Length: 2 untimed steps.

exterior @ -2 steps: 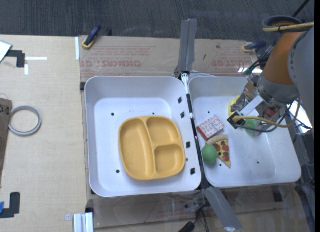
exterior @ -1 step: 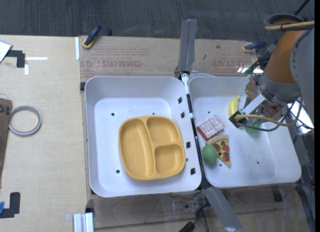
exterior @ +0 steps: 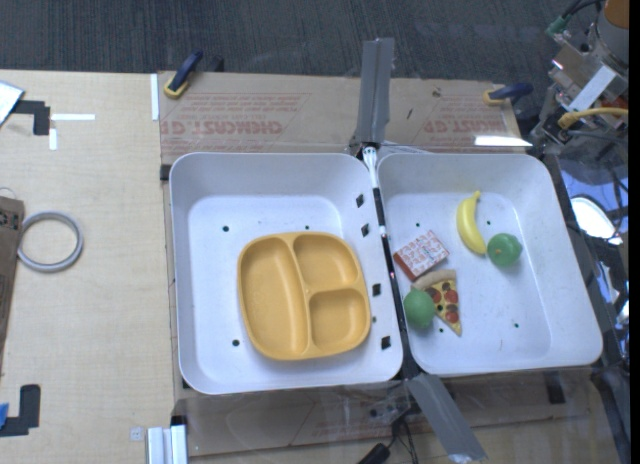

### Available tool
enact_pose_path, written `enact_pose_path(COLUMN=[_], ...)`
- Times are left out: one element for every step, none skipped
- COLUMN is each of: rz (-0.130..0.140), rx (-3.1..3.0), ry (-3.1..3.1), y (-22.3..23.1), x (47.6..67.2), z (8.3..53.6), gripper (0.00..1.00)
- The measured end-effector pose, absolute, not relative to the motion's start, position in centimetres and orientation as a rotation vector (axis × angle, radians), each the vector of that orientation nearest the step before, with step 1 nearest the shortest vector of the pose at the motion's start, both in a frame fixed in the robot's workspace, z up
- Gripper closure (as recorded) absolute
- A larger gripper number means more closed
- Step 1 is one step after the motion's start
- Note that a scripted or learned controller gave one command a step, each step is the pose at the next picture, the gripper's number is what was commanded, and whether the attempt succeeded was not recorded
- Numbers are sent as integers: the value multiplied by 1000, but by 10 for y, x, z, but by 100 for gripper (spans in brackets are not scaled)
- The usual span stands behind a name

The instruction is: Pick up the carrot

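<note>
Cardboard (exterior: pixel 300 117): printed "CHEMC…", upside down
Box (exterior: pixel 421 254): print unreadable
Right bin (exterior: pixel 530 332): banana (exterior: pixel 470 223), pizza slice (exterior: pixel 445 300)
Gripper: state cannot be told

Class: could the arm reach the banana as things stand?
Probably yes. The banana lies uncovered in the right bin, on the side where the arm stands; only a green fruit close beside its lower end might crowd a grasp.
</note>
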State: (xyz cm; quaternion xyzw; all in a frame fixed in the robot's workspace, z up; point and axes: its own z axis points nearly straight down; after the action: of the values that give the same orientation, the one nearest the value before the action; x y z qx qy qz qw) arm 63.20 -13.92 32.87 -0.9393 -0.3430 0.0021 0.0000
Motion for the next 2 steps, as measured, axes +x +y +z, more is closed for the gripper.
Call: enact_pose_path(rz=[6,7], rx=[-2931,-2929], ry=[-1131,-1133], y=[-195,-194], x=[639,639], z=[435,434], gripper=[100,0])
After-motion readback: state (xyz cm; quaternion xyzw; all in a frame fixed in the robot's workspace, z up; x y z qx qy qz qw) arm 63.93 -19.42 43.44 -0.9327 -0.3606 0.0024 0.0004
